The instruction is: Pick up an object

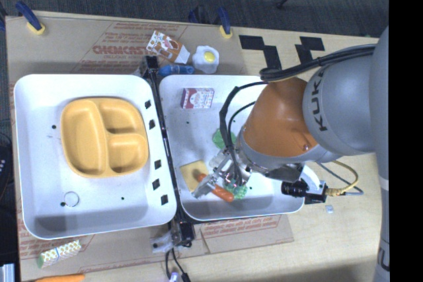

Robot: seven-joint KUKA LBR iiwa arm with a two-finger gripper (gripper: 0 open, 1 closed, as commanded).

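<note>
From above, the worktop (pixel 344 234) is pale wood with printed cardboard sheets under two white bins; beyond its far edge lies dark grey carpet. The left bin (pixel 33 162) holds a yellow divided tray (pixel 104 135). On the cardboard behind the bins sit a small patterned carton (pixel 162 45), a blue item (pixel 175 69) and a yellow-and-white item (pixel 207 59).

The right bin (pixel 198 132) holds a small maroon carton (pixel 197 98) near its far wall, a yellow piece (pixel 192 173) and green bits (pixel 218 139). The arm (pixel 317 115) reaches in, and the gripper (pixel 221 183) is low near the bin's front wall. An orange carrot-like object (pixel 223 193) lies right at its tip, touching or just beside it, with a green piece (pixel 240 191) next to it. Whether the gripper is open, closed, or grasping the carrot cannot be made out.
</note>
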